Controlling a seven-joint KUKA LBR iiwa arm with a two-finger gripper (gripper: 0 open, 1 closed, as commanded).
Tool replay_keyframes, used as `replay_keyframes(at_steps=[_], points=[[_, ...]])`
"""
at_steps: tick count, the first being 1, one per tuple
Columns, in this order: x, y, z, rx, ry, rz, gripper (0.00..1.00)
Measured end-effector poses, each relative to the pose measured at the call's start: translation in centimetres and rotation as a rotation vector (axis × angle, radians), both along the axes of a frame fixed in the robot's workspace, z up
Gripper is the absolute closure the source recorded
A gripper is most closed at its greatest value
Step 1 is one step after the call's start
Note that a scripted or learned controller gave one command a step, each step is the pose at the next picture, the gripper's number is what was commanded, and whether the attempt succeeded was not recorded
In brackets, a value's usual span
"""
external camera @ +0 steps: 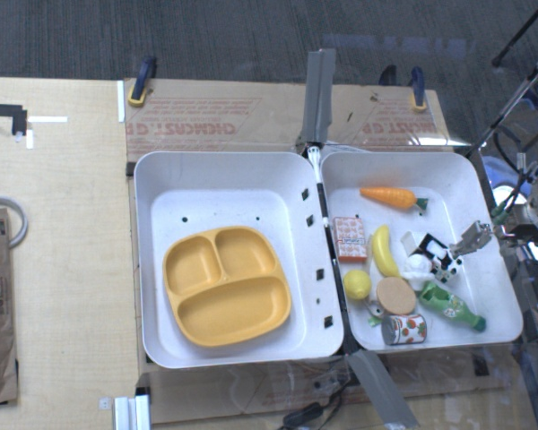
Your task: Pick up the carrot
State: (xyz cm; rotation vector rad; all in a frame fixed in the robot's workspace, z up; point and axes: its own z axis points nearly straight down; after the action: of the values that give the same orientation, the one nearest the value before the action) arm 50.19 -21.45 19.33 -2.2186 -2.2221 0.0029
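Gripper of mine sits low over the right bin's right side; I cannot tell whether it is wide or narrow.

Far to its left, the yellow divided plate lies in the left bin. Nearer, still left: a red-and-white carton, a lemon and a banana. The carrot lies up and left of it, apart and untouched. A green bottle lies just below.

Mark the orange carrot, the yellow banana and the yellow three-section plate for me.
orange carrot (388,196), camera view, middle of its body.
yellow banana (384,252), camera view, middle of its curve.
yellow three-section plate (228,284), camera view, divider ridge above the large section.
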Motion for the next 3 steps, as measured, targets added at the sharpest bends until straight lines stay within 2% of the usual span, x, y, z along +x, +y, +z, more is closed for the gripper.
replay_keyframes(at_steps=[1,2,3], points=[[7.6,5.1,-3.2,-0.001,-0.002,0.216,0.00],[8.1,4.0,-7.2,0.000,-0.002,0.497,0.00],[15.8,7.6,-2.6,-0.003,-0.006,0.667,0.00]])
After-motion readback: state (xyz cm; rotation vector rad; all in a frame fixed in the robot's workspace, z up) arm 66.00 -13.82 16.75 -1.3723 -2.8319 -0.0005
